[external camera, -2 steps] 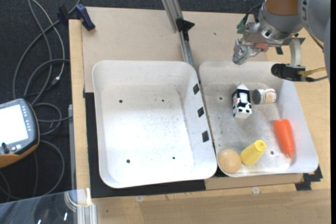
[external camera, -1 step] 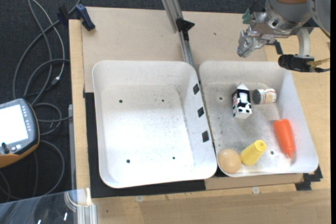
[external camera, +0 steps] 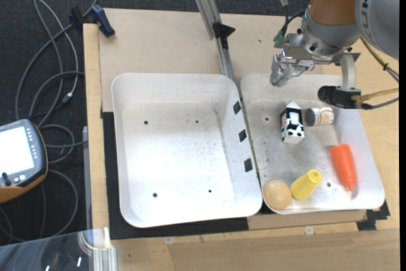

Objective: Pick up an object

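My gripper (external camera: pixel 280 76) hangs over the back left corner of the right bin (external camera: pixel 254 89), above and to the left of a black-and-white cow-patterned carton (external camera: pixel 292 124). Nothing shows between its fingers. A small jar (external camera: pixel 319 116) lies on its side just right of the carton. An orange carrot (external camera: pixel 344 165) lies near the bin's right wall. A yellow bottle (external camera: pixel 305 185) and a round tan bun (external camera: pixel 277 194) sit at the front of the bin.
The left bin (external camera: pixel 171 149) sits beside the right one, with small black clips (external camera: pixel 242 134) along the shared edge. A slanted metal rail (external camera: pixel 204 0) runs from the top to the bins. Cables and a pendant (external camera: pixel 19 158) lie off the bench's left side.
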### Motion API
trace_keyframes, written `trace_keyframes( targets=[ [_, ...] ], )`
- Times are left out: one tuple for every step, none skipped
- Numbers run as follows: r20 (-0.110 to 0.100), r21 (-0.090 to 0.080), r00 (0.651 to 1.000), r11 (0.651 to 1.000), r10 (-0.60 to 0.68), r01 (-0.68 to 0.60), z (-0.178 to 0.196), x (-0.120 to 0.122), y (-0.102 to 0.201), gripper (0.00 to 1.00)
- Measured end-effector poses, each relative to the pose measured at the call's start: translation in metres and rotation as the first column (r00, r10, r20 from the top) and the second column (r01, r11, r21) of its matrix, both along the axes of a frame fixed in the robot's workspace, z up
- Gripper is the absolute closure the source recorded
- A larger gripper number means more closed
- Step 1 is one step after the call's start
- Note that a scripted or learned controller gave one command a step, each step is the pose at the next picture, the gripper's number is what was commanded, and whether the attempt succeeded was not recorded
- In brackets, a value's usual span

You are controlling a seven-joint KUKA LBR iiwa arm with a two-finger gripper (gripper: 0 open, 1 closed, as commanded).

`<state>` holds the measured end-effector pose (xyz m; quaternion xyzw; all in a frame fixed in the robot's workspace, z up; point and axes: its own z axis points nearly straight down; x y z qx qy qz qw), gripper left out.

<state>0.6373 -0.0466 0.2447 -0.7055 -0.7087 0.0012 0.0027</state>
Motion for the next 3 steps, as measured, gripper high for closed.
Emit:
trace_keyframes(
  targets=[
    [0.000, 0.000, 1.000, 1.000, 0.000, 0.000, -0.010, -0.032, 0.040, 1.00],
    [0.001, 0.001, 1.000, 1.000, 0.000, 0.000, -0.006, -0.059, 0.076, 1.00],
    [0.001, 0.001, 1.000, 1.000, 0.002, -0.002, 0.001, -0.088, 0.118, 1.00]
  ],
)
